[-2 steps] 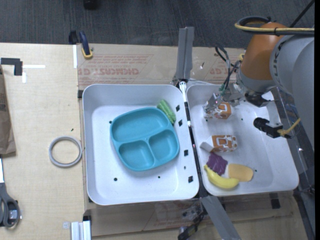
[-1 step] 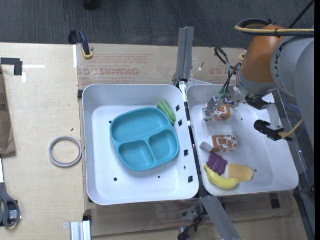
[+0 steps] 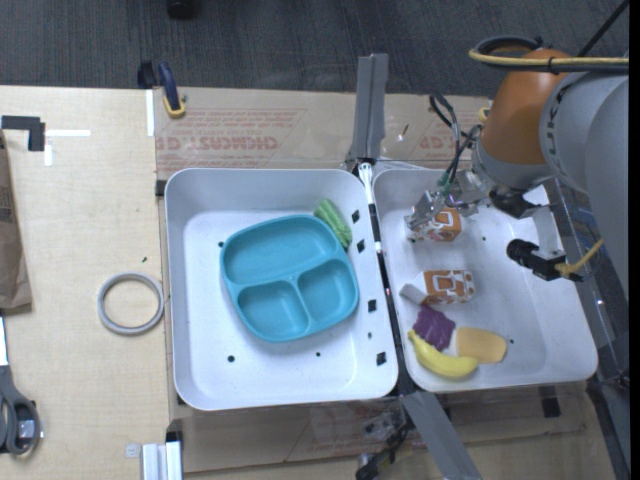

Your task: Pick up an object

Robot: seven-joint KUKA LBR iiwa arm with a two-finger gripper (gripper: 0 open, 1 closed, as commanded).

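My gripper (image 3: pixel 428 215) hangs low in the back of the right bin (image 3: pixel 560 363), right against a small orange and white box (image 3: pixel 448 225). Its tip overlaps the box's left side. A second orange and white box (image 3: pixel 449 286) lies in the middle of that bin, with a small grey piece (image 3: pixel 412 293) at its left. Nearer the front lie a purple item (image 3: pixel 433 323), a yellow banana (image 3: pixel 441 361) and a tan-yellow piece (image 3: pixel 483 345).
The left bin (image 3: pixel 195 368) holds a blue divided plate (image 3: pixel 290 278) with a green item (image 3: pixel 335 222) at its back right corner. On the bench to the left lie a tape ring (image 3: pixel 131 302) and scissors (image 3: pixel 15 420). A grey post (image 3: pixel 371 108) stands behind the bins.
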